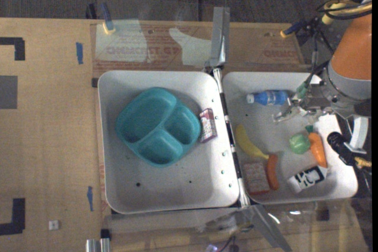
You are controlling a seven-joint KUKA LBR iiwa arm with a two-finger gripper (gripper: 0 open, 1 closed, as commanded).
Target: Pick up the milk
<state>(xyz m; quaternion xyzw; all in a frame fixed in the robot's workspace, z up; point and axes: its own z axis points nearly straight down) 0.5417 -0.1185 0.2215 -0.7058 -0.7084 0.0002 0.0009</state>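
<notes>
- Milk carton (308, 177): small, white with black markings, lying on its side at the near right corner of the right bin (260, 82), close to the near wall. Nothing rests on it.
- My gripper (290, 110): over the far half of the right bin, just beside the water bottle (269, 97), well apart from the milk. I cannot tell how my jaws stand; I hold nothing that I can see.
- Neighbours of the milk: carrot (318, 149) and green round fruit (299, 143) just toward the far side; sausage (271, 171) and a reddish flat packet (256, 178) to its left; banana (250, 144) nearer the bin's left wall.
- Left bin (112, 174): teal divided plate (157, 126); small wrapped packet (207, 125) at the right wall.
- Step in hand, as I judge it: travel toward the near right corner, above the carrot.
- Method advised: turn my wrist so the fingers close across the carton's short sides; descend straight; mind the near wall and the carrot tip.
</notes>
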